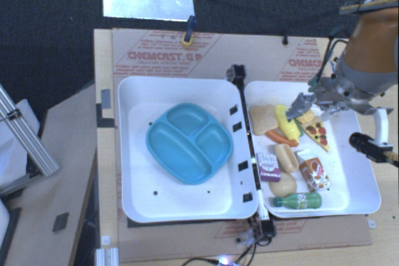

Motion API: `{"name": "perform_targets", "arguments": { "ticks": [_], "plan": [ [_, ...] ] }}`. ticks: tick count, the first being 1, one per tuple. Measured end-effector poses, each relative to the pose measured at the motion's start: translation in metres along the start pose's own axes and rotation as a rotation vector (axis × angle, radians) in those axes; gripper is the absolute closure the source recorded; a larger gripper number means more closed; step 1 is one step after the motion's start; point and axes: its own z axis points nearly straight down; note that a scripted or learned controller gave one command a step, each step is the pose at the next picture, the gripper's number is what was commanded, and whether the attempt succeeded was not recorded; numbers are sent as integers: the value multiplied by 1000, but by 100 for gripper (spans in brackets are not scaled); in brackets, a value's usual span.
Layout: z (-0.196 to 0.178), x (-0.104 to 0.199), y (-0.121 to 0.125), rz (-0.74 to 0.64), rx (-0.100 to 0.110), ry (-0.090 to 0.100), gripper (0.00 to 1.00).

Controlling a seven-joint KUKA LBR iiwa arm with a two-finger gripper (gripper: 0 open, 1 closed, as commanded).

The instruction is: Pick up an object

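I am watching the gripper (303, 104) hanging over the far part of the right bin (361, 187), low above the toy food. Just beside its tip, on the near-left side, the yellow banana (287, 123) is lying with its far end almost under the fingers; I cannot tell whether metal is touching it. The pizza slice (316, 132) is lying just near-right of the tip, and the slice of bread (264, 118) is resting to the left of the banana, touching it. An orange carrot (282, 137) is poking out from under the banana's near end. Whether the fingers are spread or closed I cannot tell from this angle, and I am seeing nothing clearly between them.

Nearer to me in the same bin, the bread roll (287, 157) is lying beside a small purple-and-white carton (269, 166), with a red snack box (314, 174) to the right, a round potato-like piece (283, 185) below the roll, and a green bottle (297, 200) lying on its side along the near wall.

The arm (373, 47) is reaching in from the right, its orange band high over the bin's far-right corner, the wrist slanting down and leftward toward the food.

In the left bin (134, 152), a blue divided plate (189, 142) is sitting near the middle, well apart from the gripper.
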Motion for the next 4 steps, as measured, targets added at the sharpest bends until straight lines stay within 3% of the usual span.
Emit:
{"name": "perform_targets", "arguments": {
  "ticks": [1, 4],
  "plan": [
    [-5, 0, 2, -2, -10, -1, 0],
    [123, 2, 8, 1, -5, 0, 0]
  ]
}}
